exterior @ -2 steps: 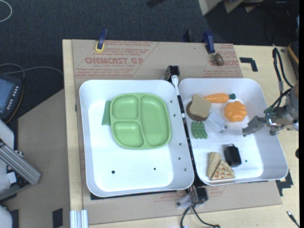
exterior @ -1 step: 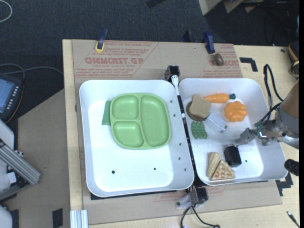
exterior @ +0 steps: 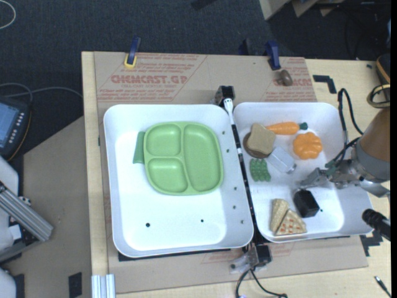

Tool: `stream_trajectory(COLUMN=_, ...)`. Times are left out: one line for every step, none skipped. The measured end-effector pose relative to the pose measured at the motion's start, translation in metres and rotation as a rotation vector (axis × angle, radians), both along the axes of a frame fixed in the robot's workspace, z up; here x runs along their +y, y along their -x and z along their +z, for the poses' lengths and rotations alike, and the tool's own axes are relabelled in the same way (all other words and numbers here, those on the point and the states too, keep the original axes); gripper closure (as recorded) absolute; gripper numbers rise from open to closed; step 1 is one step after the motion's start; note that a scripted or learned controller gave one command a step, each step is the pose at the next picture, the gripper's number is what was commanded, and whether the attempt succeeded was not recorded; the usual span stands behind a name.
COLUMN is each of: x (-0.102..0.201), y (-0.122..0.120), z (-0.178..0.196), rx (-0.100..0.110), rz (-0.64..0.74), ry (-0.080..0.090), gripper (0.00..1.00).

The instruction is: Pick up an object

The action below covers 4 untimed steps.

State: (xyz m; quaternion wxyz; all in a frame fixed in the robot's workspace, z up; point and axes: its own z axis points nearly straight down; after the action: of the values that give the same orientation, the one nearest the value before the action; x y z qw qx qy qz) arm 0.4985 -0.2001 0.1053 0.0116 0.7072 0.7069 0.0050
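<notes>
Setting: dark carpeted floor around a brown board bench (exterior: 186, 73) printed with red lettering, held by two blue clamps (exterior: 132, 53) at its far edge.
Left bin (exterior: 124, 222): white and shallow, holding a light green divided plate (exterior: 183, 157) with three compartments, lying flat in the bin's upper half.
Right bin (exterior: 329, 222): white, touching the left bin along a shared black seam; several play-food items lie in it.
Carrot (exterior: 283, 128): orange toy, lying sideways near the bin's far wall, at about 10 o'clock from the gripper.
Pumpkin (exterior: 307, 145): small orange toy just below the carrot's green tip, at about 11 o'clock from the gripper.
Bread roll (exterior: 259, 141): brown, near the seam, left of the pumpkin.
Green piece (exterior: 260, 169): dark green, bumpy, just below the bread roll; what it is cannot be told.
Clear item (exterior: 281, 161): pale, translucent, between the green piece and the pumpkin.
Sandwich wedge (exterior: 286, 218): tan triangle at the bin's near side, at about 8 o'clock from the gripper.
Arm (exterior: 375, 148): grey with an orange band, reaching in from 3 o'clock.
Gripper (exterior: 316, 188): low over the right bin's middle, a dark block under it at about 7 o'clock; whether the fingers are spread or closed cannot be told, and no object shows between them.
</notes>
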Motion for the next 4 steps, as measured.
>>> stream_trajectory(x=0.002, y=0.006, z=0.002, rx=0.019, rz=-0.001, ry=-0.006, gripper=1.0)
stream_trajectory(x=0.009, y=0.004, z=0.063, rx=0.016, rz=0.002, ry=-0.006, gripper=1.0)
stream_trajectory(x=0.009, y=0.002, z=0.116, rx=0.016, rz=0.002, ry=-0.006, gripper=1.0)
stream_trajectory(x=0.061, y=-0.014, z=0.128, rx=0.019, rz=0.007, ry=-0.009, gripper=1.0)
